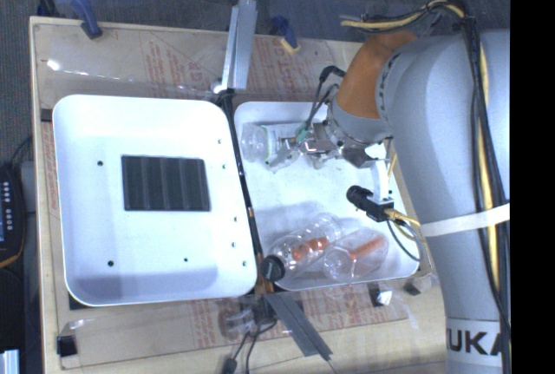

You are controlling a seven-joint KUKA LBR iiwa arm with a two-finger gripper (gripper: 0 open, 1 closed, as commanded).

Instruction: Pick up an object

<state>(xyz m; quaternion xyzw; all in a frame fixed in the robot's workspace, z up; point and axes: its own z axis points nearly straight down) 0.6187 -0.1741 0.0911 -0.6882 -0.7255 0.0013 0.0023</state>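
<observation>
My gripper is low in the upper part of the right bin, below the orange wrist band. A small clear plastic bottle lies on its side just left of the gripper, touching it or very close to it. Near the bin's front edge lie two or three clear bottles with orange parts inside, bunched together. A dark cap sits at the left end of that bunch.
The left bin holds a dark ribbed rectangle in its middle. A metal divider stands between the bins at the back. The grey arm covers the right bin's right side. Blue clamps hold the bench's back edge.
</observation>
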